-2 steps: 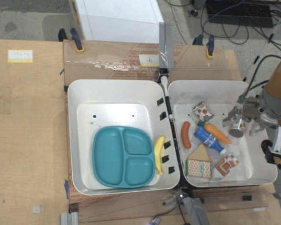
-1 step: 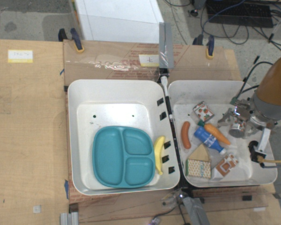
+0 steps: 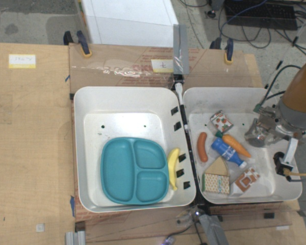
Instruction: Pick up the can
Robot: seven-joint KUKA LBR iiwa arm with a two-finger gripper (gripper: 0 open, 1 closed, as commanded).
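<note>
Jaws: I cannot tell from my feed whether they are spread or closed; the gripper (image 3: 264,126) is a dark blur at its tip.
Can: I see a silvery can (image 3: 254,137) in the right bin (image 3: 245,93), towards its right side, right at the gripper's tip; I cannot tell whether the two touch.
Arm pose: I have the arm (image 3: 300,98) coming in from the right edge over the right bin's rim, its wrist angled down and to the left so that the gripper sits low over the bin floor.
Closest neighbours: I see an orange carrot (image 3: 237,146) just left of the can, and a blue bottle (image 3: 228,152) lying alongside the carrot.
Further left: a red sausage (image 3: 202,147) lies near the bin's left wall, and a small printed box (image 3: 221,121) sits above the bottle.
Near edge: a tan wedge-shaped block (image 3: 217,176) and a second small box (image 3: 247,179) sit by the front wall.
Left bin: the left bin (image 3: 86,137) holds a teal divided plate (image 3: 134,170) with a banana (image 3: 172,168) beside it on the right.
</note>
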